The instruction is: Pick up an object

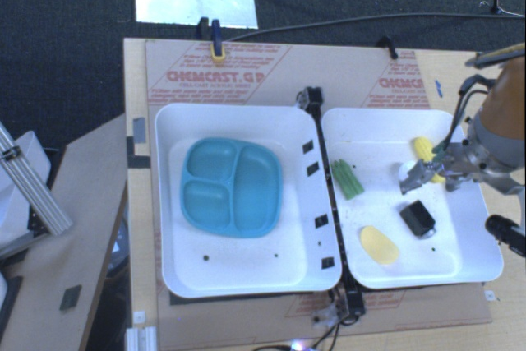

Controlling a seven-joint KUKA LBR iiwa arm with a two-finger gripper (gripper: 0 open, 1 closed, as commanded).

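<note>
The right bin (485, 259) holds a green ridged piece (346, 178) at its left side. A pale yellow oval piece (379, 245) lies near its front, and a small black block (417, 219) sits right of that. A yellow corn-like piece (424, 150) lies towards the back right. My gripper (413, 176) hangs low over the right bin. It is just above the black block and just left of and below the corn-like piece, partly covering it. Nothing is visibly held in it.
The left bin (168, 136) holds a blue divided plate (231, 186). A row of black clips (319, 193) runs along the seam between the bins. The grey arm with its orange band (503, 107) comes in over the right bin's right edge. Cables cross the board behind.
</note>
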